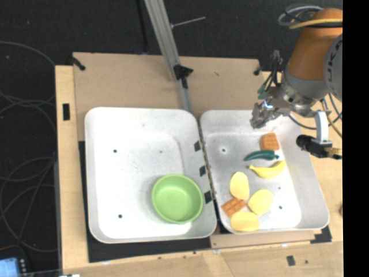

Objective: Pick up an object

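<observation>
We see the arm reaching in from the right, its orange band sitting above a grey wrist that leans down and to the left. The gripper hangs over the far edge of the right bin, near that bin's back wall. We cannot tell from this slanted view how its jaws stand, and we see nothing held there.

The bins are shallow, white and smooth, with rounded corners and faint speckling. In the right bin, just below the gripper, lies a small orange block. Just below that we find a dark green curved piece and, touching it, a yellow banana. Further toward the near edge sit three rounded yellow pieces: one by the divider, one to its right, one at the near wall. A small orange-brown waffle-like piece lies between them.

The left bin holds a light green round bowl, upright, in its near right corner close to the divider.

A slanted metal post rises behind the bins. The right bin's far left area lies open, while its near half is crowded
</observation>
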### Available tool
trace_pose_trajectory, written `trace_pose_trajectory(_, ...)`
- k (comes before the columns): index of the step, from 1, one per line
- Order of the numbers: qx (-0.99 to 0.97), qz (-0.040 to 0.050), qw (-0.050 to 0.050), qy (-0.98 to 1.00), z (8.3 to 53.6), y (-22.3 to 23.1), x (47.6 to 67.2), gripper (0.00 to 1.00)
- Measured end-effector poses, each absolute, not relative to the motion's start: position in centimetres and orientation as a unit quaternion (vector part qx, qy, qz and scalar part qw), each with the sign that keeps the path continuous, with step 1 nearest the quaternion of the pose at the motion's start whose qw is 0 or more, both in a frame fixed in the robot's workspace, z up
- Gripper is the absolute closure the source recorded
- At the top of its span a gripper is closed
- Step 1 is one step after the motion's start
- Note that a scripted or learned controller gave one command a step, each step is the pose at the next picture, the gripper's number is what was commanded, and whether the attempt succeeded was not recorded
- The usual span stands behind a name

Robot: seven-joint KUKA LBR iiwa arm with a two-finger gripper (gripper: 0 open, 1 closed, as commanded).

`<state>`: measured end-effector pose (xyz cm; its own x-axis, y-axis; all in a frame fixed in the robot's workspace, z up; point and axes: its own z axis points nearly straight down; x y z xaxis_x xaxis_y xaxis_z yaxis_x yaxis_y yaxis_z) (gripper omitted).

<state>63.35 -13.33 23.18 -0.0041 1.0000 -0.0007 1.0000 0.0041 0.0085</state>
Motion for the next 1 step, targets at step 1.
trace_pose_trajectory(1, 0.706, 0.0023, 0.003, 0.708, 28.42, -13.42, 63.49, 1.00)
